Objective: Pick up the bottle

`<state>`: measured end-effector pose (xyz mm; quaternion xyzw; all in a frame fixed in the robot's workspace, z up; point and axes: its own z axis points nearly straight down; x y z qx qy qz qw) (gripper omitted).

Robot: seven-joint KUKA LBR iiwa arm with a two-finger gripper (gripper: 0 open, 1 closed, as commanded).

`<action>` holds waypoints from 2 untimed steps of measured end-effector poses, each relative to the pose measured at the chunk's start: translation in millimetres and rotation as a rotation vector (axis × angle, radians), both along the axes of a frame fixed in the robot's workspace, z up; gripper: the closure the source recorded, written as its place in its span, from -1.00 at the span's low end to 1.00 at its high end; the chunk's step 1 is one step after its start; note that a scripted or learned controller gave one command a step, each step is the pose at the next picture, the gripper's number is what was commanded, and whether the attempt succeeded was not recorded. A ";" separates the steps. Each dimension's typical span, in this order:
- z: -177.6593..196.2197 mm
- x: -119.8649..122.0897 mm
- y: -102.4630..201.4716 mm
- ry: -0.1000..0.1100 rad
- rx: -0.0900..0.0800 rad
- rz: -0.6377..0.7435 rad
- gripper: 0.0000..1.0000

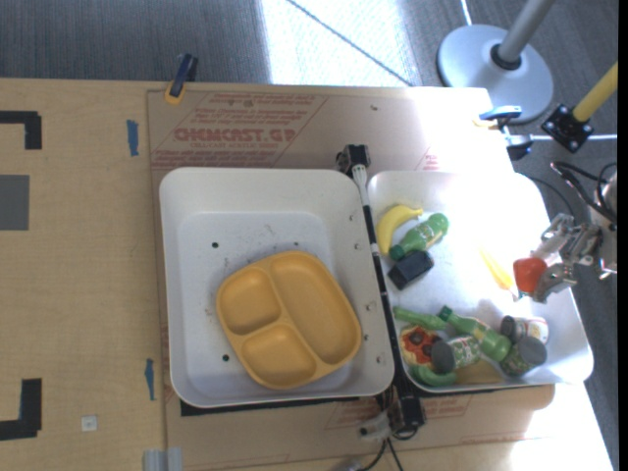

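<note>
Nearest you, right of the yellow plate (287,330) and across the wall between the 2 bins, a cluster of things lies along the front of the right bin (567,361). Among them a dark green bottle (479,338) lies on its side, its neck toward the plate, with 2 grey round pieces touching or just beside it, one (442,356) at its near side and one (514,327) at its far end. A red and orange packet (416,341) sits at the end of the cluster closest to the plate. The plate itself has 3 compartments and rests flat in the left bin (186,263), a little toward the front. Farther back and well to the right of the plate, you see the gripper (567,255) over the right bin's outer edge, apart from the dark green bottle. A red object (528,275) sits right against it on the plate side; you cannot tell whether the gripper is wide, narrow or holding that object. A thin yellow strip (496,269) lies between the red object and the plate. Closer to the plate, just past the dividing wall, a black block (410,268) touches a light green bottle (422,232), which lies tilted beside a banana (392,222). Beyond the plate, a black clamp (352,156) sits where the 2 bins meet, on a cardboard sheet (245,130) with red print. Farthest back and to the plate's right stands a round white base (471,62) with a grey pole.
</note>
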<state>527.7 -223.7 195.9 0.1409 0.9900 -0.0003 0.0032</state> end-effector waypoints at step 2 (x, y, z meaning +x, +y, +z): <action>-5.5 -8.8 0.4 0.002 -0.001 0.378 1.00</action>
